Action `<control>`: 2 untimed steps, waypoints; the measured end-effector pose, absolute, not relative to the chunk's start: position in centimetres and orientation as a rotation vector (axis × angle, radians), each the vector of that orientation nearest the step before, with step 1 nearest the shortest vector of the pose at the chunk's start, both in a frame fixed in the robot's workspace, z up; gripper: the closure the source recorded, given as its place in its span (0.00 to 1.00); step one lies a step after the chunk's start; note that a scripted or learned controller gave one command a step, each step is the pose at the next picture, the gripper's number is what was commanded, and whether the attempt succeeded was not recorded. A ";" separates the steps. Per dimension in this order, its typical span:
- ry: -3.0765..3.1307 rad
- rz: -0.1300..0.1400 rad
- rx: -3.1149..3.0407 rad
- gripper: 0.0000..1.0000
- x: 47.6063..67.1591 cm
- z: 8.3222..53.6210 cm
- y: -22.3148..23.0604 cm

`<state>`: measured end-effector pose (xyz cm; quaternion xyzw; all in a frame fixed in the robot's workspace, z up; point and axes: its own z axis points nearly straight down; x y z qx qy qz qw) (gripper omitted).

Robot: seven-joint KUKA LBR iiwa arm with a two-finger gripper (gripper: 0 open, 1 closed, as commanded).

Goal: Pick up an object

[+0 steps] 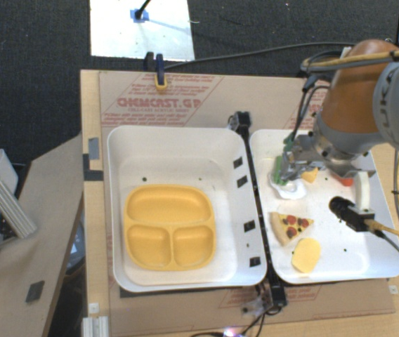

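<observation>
— What did the gripper point(292, 164) have hold of?

— That could not be told from above; whether it stood open or shut was hidden by its own body. It sat low over the far left part of the right bin point(361, 248), just beside a green object point(277, 168).

— How did that object look?

— Small, slim and bright green, partly covered by the gripper, with a white lump point(291, 189) touching or nearly touching its near end.

— And the arm point(396, 104)?

— It reached in from the right, the orange band high and the wrist bent down into the bin.

— Which way did the green object lie?

— Its long axis ran roughly from the bin's far side toward the near side; which end led was unclear.

— What else was in the bins?

— A pizza slice point(291, 227) and a yellow disc point(306, 255) lay nearer the camera, and a yellow divided tray point(170, 227) lay in the left bin point(185, 160).
</observation>
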<state>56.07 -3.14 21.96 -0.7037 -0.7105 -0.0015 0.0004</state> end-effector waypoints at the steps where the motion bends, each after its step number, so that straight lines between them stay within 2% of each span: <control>1: -2.233 -0.005 -2.210 1.00 56.5 23.0 2.0; 2: -2.231 -0.003 -2.209 1.00 56.6 21.8 7.2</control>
